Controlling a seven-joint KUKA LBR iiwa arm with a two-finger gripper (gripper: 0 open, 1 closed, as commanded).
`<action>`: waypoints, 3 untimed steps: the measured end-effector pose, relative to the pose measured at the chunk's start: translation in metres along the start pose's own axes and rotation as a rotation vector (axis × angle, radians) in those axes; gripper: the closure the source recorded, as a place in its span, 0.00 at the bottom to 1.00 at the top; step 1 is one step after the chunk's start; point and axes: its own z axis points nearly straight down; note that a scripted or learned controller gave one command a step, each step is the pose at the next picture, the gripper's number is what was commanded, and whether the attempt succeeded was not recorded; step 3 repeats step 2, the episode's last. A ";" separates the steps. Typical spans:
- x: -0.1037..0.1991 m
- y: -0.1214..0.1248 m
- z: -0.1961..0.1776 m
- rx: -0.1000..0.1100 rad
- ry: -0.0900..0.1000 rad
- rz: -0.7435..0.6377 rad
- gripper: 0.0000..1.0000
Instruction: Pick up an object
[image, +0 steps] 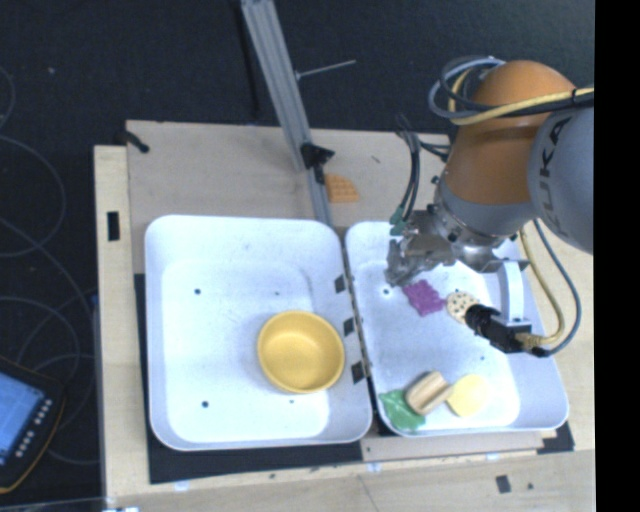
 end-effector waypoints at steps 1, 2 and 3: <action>0.044 -0.016 0.027 0.002 0.000 0.000 1.00; 0.093 -0.039 0.033 0.001 0.001 -0.002 1.00; 0.093 -0.039 0.033 0.001 0.001 -0.002 1.00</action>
